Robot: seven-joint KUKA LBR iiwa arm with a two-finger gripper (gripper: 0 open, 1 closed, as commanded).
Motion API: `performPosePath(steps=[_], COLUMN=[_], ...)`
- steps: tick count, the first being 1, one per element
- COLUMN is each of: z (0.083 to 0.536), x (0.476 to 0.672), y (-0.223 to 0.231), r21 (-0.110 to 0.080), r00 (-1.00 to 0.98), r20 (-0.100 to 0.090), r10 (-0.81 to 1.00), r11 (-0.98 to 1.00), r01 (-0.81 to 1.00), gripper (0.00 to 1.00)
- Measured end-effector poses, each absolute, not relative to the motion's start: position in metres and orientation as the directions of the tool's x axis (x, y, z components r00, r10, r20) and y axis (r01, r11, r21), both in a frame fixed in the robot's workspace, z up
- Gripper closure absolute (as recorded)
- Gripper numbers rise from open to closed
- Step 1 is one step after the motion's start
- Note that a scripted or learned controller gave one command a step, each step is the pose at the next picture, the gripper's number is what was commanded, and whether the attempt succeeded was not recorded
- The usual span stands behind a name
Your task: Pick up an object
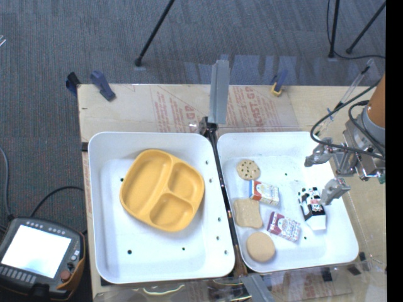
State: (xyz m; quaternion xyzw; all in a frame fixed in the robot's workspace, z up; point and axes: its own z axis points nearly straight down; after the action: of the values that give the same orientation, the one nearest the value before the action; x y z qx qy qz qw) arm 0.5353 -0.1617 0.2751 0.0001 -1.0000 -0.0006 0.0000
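The gripper is hanging over the right edge of the right bin, its two fingers standing wide apart with nothing between them; one fingertip is reaching toward the middle of the bin while the other is sitting just beside a small black-and-white carton with a cow-hide pattern. That carton is lying near the bin's right wall, apart from the other pieces. Further left in the same bin, a chocolate-chip cookie is lying near the dividing wall, a small red-and-white carton is sitting just below and right of it, a slice of toast is resting below the cookie, a red printed packet is lying just right of the toast, and a round tan bun is sitting near the front rim. Printing on the cartons and the packet is too small to read. The left bin is holding a yellow divided plate with three compartments. Red mirrored lettering is showing on the cardboard sheet behind the bins, but it is not legible. A teach pendant with a lit screen is lying on the floor at lower left.
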Motion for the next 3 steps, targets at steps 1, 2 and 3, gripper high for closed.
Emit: performPosePath(steps=[1, 2, 3], z=[0.252, 0.158, 0.216], x=[0.618, 0.604, 0.617], y=[-0.195, -0.158, -0.208], r21=[0.002, 0.0, 0.001], r00=[-0.994, -0.931, -0.784], r20=[0.002, 0.004, -0.004], r10=[0.113, 0.366, 0.621], r11=[0.994, 0.931, 0.784], r01=[0.113, 0.366, 0.621], gripper=[0.0, 0.0, 0.0])
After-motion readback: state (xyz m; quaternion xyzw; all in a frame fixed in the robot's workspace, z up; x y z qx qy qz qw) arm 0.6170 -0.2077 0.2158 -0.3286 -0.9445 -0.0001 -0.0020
